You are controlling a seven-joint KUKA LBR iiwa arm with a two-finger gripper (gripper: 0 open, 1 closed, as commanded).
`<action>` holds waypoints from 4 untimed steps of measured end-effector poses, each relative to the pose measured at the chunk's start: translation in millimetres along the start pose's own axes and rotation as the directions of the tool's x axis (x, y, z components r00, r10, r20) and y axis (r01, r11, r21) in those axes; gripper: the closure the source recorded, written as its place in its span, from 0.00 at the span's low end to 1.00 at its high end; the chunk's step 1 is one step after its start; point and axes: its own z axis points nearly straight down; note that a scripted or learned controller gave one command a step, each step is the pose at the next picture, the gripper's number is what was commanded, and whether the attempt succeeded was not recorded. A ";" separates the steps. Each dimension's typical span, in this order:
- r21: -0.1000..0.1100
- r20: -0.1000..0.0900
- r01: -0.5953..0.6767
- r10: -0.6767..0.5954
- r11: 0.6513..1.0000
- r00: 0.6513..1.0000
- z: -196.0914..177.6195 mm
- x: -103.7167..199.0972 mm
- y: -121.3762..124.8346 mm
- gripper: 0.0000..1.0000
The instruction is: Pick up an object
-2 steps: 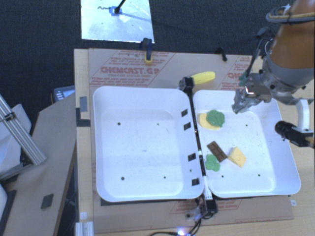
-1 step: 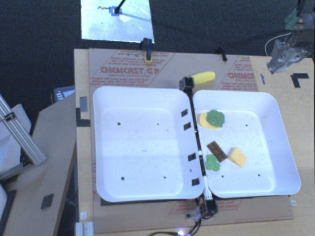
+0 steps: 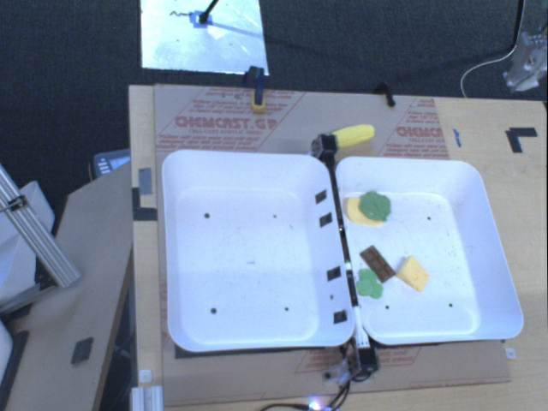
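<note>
Five small things lie in the right bin point(image 3: 479, 229), all in the half nearest the seam between the two bins. Toward the far side, a green leafy piece point(image 3: 375, 205) sits on top of a flat yellow piece point(image 3: 355, 213), covering its right part. Nearer the camera, a brown block point(image 3: 377, 264) lies at a slant. Just to its right is a yellow wedge point(image 3: 413, 273), close to the block, though I cannot tell whether they touch. A smaller green piece point(image 3: 370, 285) lies just below the block's left end, near the bin's wall. The two groups are well apart.

Whether the claw is released or clenched cannot be told.

The left bin point(image 3: 248, 247) sits edge to edge with the right one, and several small black clips point(image 3: 325, 220) run along the seam where they meet. Dark dots are scattered over its white floor.

Both bins rest on a brown sheet with red print point(image 3: 227, 120), which lies on the pale wooden counter point(image 3: 484, 114). Behind the seam, a yellow handle point(image 3: 354, 134) with a black end lies on the sheet, just beyond the bins' far rims. Farther back, a small yellow and blue clamp point(image 3: 256, 92) stands at the sheet's edge. Beyond the counter, a shiny square plate point(image 3: 203, 24) lies on the dark floor. A white cable point(image 3: 484, 65) curls at the far right.
</note>
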 end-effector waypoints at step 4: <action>0.015 -0.002 0.015 -0.015 1.000 1.000 212.3 320.6 -44.2 1.00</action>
